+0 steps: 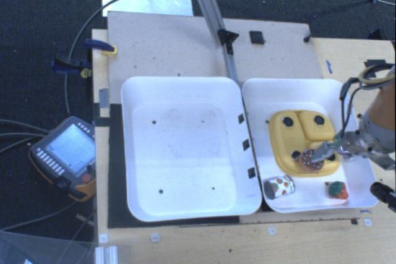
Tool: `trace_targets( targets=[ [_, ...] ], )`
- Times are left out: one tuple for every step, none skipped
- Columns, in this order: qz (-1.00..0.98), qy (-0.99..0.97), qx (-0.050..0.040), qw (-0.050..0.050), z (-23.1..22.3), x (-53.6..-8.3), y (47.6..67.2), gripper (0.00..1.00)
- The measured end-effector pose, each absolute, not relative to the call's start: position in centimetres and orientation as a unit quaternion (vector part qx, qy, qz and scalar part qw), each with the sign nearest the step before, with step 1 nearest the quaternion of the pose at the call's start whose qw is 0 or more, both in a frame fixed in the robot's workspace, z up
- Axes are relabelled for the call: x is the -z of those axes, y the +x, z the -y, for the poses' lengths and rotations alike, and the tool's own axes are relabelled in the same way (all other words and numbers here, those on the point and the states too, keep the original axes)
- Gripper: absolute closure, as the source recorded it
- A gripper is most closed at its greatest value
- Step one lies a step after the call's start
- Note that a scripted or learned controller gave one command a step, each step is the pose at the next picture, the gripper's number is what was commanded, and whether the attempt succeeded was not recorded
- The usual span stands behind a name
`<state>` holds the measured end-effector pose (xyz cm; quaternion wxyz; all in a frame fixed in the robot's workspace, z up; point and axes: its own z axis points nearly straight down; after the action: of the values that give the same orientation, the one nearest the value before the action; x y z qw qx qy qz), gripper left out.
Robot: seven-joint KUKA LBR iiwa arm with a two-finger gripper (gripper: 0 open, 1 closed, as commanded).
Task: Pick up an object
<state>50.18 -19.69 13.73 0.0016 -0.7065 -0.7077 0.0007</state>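
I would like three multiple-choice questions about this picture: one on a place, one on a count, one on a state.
1. Which bin holds the yellow toy?
A. the left bin
B. the right bin
C. neither; it lies on the bench

2. How many loose things lie in the right bin?
A. one
B. three
C. five

3. Where is the gripper?
A. over the near edge of the yellow toy
B. high over the left bin
C. outside both bins, over the floor

Answers:
1 B, the toy rests in the bin nearer the arm.
2 B, there are the yellow toy, the spotted cup and the small red thing.
3 A, its tip lies over the toy's near edge, by a dark round spot.
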Motion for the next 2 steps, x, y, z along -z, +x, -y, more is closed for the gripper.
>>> trace_targets(
  targets=[
    [0.709, -0.705, 0.0029, -0.006, 19.82, -13.00, 50.61, 0.00],
    [0.709, -0.705, 0.0019, -0.003, 19.75, -13.69, 50.47, 1.00]
  ],
)
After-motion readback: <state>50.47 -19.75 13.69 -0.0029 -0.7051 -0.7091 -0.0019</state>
